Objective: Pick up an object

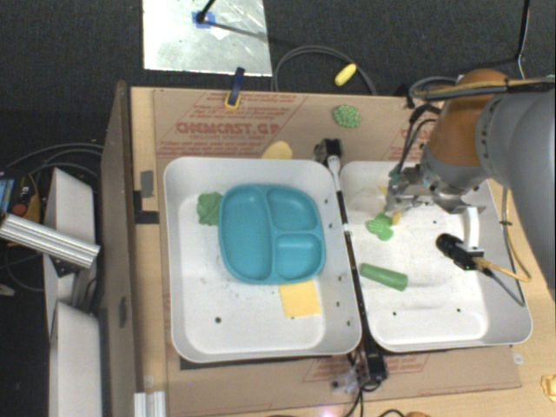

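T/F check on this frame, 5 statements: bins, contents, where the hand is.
1. The blue divided plate lies in the bin on the view's left. True.
2. The yellow square sits on top of the plate. False: it lies on the bin floor at the plate's near edge.
3. The hand is over the bin on the view's right. True.
4. The green cylinder lies in the left bin. False: it lies in the right bin.
5. A small green piece lies in the right bin, close to the hand. True.
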Available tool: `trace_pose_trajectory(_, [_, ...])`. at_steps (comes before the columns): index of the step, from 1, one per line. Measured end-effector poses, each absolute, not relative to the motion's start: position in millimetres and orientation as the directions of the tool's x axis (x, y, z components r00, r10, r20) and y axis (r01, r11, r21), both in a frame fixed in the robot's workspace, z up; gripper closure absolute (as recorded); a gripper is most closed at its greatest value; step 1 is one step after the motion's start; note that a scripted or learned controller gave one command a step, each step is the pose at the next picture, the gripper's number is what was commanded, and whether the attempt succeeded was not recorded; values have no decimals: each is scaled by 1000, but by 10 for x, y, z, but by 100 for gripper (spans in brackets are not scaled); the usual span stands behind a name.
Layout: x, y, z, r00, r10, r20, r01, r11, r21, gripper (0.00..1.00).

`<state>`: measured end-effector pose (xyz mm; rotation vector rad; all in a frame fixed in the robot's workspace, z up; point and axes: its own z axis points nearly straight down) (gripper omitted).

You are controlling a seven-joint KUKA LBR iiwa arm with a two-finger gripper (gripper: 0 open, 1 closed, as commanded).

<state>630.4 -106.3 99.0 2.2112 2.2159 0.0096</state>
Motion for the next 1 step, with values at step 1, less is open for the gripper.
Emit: trace_pose_trajectory(1, [5561,-749,2215,-5,1000,1,1000,5,10,100])
